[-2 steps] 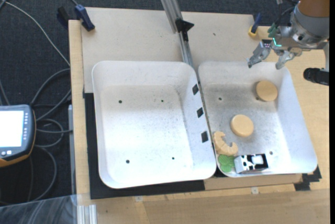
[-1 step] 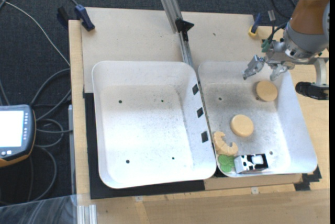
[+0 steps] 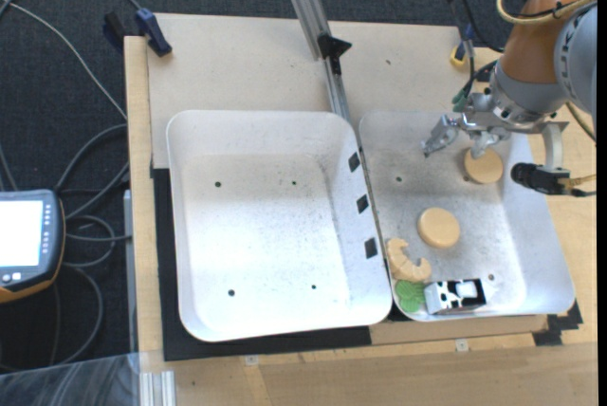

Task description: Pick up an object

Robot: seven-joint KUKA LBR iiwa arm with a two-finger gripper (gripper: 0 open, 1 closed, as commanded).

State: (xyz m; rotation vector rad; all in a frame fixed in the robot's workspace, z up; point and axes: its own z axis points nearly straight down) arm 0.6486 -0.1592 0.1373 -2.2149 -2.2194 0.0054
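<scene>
— How were the jaws when you paused?
— Your gripper (image 3: 462, 137) stood spread, holding nothing, at the right bin's (image 3: 531, 290) far edge; one disc (image 3: 483, 168) lay just beside it.
— Advice?
— You needed to centre over that disc before closing.

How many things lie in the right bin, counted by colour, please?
Tan round discs: 2, one in the middle, one under the gripper
Tan irregular piece: 1
Green piece: 1
Black-and-white box: 1
Total: 5
</scene>
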